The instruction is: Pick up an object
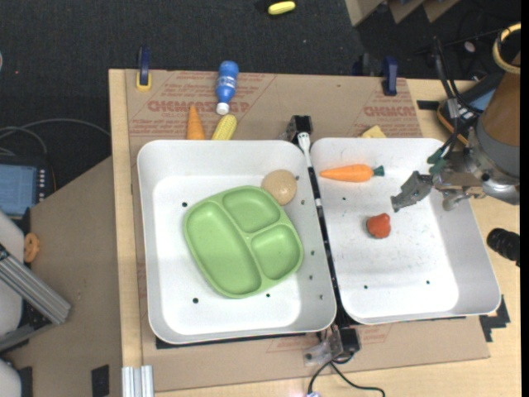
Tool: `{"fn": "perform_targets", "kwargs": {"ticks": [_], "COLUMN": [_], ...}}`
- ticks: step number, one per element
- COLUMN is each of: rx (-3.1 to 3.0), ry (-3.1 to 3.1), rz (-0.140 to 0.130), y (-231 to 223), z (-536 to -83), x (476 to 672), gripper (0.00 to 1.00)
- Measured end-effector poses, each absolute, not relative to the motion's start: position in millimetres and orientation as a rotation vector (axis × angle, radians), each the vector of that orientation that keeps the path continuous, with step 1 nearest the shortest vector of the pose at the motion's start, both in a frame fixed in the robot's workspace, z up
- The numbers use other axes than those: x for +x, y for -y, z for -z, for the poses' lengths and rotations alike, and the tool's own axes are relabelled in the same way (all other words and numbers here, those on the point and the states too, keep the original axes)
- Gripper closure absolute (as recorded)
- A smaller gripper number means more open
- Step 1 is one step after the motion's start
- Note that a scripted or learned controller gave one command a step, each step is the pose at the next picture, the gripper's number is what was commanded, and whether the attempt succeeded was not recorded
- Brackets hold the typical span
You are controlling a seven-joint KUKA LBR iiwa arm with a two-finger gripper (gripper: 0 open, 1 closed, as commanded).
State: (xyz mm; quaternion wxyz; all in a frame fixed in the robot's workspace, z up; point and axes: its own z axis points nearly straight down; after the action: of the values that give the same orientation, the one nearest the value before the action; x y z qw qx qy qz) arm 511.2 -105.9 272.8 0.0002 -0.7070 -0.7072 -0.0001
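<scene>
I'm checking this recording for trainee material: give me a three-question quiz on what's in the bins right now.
1. True or false: the green divided plate lies in the right bin.
2. Which thing lies nearest the gripper? A) the carrot B) the red item C) the beige ball
3. Fill in: the beige ball sits in the left bin, touching the plate's ____ rim, as the camera sees it.

Key
1. False: it lies in the left bin.
2. B, just below and left of the gripper.
3. Upper right.
</scene>
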Motion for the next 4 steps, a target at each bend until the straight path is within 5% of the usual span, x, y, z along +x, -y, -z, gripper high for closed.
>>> {"fn": "perform_targets", "kwargs": {"ticks": [1,2,3,4], "rx": [-2.215,-2.227,-2.212,-2.223], "ry": [2.212,2.228,2.221,2.220], "rz": [-0.010,0.003,-0.002,0.000], "y": [115.6,167.5,97.4,101.6], "z": [-83.4,-85.2,-87.0,-97.3], "x": [512.8,593.6,555.8,557.5], "gripper": [0.00,0.00,0.00,1.00]}}
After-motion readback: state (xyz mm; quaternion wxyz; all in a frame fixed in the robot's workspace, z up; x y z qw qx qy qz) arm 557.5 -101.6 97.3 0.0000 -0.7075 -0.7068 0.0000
